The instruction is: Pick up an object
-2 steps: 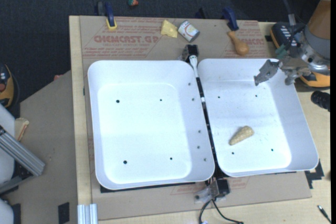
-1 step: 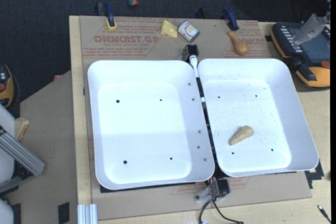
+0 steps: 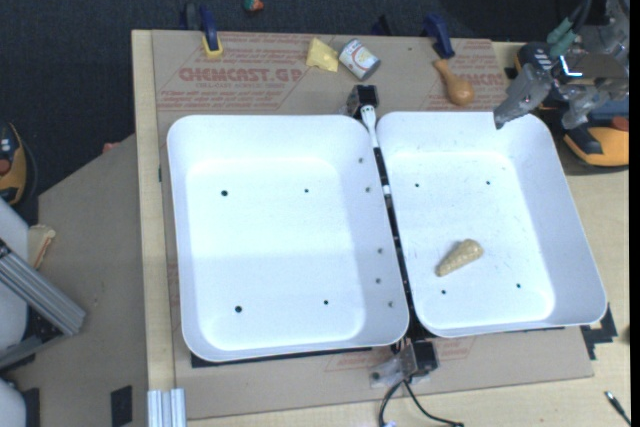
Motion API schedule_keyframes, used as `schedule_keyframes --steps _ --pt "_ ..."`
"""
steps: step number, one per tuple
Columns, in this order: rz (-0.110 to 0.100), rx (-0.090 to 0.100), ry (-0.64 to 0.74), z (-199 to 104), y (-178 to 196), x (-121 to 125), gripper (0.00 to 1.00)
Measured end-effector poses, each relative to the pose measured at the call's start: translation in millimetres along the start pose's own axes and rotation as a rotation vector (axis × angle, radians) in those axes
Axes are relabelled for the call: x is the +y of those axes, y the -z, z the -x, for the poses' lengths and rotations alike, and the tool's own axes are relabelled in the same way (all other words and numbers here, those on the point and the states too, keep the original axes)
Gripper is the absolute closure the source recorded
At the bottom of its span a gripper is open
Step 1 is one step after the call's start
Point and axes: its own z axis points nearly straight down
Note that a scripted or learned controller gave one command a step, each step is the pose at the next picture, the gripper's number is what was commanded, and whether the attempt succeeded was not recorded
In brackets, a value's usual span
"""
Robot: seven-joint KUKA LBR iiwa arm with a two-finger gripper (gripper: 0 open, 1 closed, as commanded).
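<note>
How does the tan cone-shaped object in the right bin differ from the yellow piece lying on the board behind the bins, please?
The tan cone-shaped object lies inside the right bin; the yellow piece sits outside both bins, on the brown board. The tan cone-shaped object is pale tan and tapers to a point; the yellow piece is brighter yellow and blockier, wedge-like. The tan cone-shaped object lies alone; the yellow piece has a small box beside it. Both are small and lie apart from the gripper.

One fixed camera is looking down at a slant on the bench (image 3: 250, 85) and both white bins (image 3: 190, 215), from fairly high up.
</note>
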Motion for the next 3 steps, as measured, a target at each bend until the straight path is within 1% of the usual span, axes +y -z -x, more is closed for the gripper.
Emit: schedule_keyframes --steps 1,2,3 --pt "-0.010 -0.001 -0.007 -20 -89 -41 0.00" --pt "0.023 -0.006 -0.010 14 64 -48 0.00" --pt "-0.003 -0.002 -0.004 -32 -8 -31 0.00"
